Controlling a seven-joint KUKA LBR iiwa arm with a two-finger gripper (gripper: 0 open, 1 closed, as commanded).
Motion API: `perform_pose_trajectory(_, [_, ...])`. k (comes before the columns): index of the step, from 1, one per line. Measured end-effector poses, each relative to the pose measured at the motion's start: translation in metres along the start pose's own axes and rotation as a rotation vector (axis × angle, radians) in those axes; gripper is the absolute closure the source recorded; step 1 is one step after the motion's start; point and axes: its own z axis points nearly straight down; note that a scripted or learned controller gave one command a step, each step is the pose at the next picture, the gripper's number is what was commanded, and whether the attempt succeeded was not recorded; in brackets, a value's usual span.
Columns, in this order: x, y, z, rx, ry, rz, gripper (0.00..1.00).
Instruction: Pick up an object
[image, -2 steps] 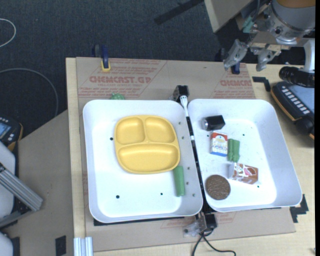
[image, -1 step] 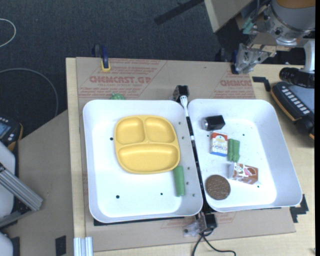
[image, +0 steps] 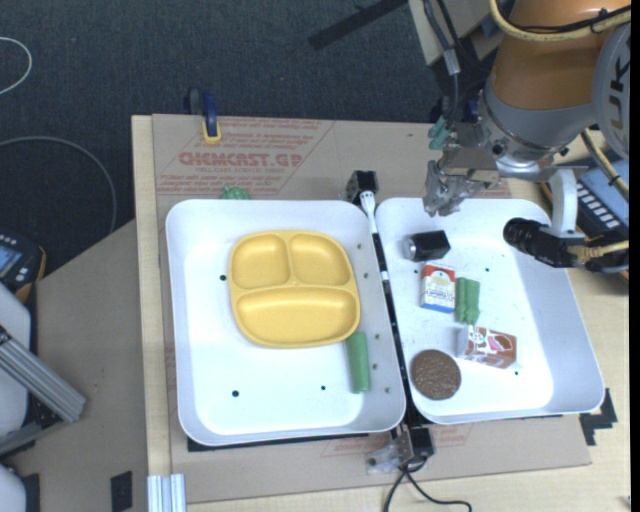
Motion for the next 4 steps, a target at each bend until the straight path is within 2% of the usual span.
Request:
perform_pose_trajectory(1, [0.058, -0.042, 0.012, -0.001, 0.000, 0.000, 1.00])
perform_pose_trajectory(2, [0.091, -0.100, -0.062, -0.014, 0.000, 0.000, 1.00])
perform_pose_trajectory(3, [0.126, -0.113, -0.111, -0.013, 0.000, 0.001, 1.00])
perform_pose_trajectory(4, [0.094, -0.114, -0.008, 0.005, -0.007, 0.011, 1.00])
